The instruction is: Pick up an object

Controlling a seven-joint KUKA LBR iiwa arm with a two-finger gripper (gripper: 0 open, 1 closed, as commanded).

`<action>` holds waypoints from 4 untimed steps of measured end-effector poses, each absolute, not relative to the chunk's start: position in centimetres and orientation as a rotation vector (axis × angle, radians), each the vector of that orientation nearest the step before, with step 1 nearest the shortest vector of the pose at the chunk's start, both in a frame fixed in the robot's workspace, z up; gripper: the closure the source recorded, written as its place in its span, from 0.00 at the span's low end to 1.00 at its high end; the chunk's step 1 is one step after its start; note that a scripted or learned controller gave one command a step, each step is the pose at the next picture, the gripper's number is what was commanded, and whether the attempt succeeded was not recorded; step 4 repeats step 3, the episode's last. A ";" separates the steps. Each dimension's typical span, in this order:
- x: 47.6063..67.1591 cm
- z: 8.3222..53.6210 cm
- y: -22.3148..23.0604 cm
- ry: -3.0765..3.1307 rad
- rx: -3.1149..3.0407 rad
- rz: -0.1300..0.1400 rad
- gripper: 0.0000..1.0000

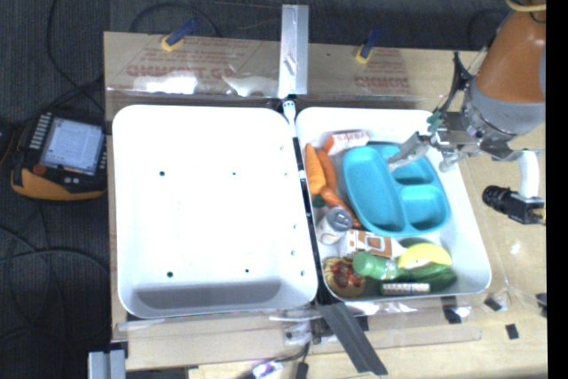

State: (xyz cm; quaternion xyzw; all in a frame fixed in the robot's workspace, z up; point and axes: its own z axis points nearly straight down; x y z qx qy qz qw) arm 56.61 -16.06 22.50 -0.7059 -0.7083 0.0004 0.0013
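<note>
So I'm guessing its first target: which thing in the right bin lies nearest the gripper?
The blue divided tray: the gripper sits by its far rim, while the orange carrot and yellow banana lie farther off.

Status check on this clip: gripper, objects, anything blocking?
Gripper over right bin's far edge, above blue tray, fingers unclear. Nothing seen held. Carrot, yellow piece, green bottle crowded around tray.

From my remote station, the arm's rounded orange band [517, 58] tops a smooth grey wrist segment [506, 109], with a dark cable running down its left side into the cluttered grey-metal two-finger gripper [424, 146] with pale slender fingers.
</note>
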 end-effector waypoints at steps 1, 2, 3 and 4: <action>52.0 13.2 -11.6 -2.166 -2.283 -0.003 0.00; 52.1 18.3 -5.9 -2.163 -2.275 0.002 0.00; 48.3 18.3 -3.9 -2.250 -2.187 0.005 0.00; 48.3 18.3 -3.9 -2.250 -2.187 0.005 0.00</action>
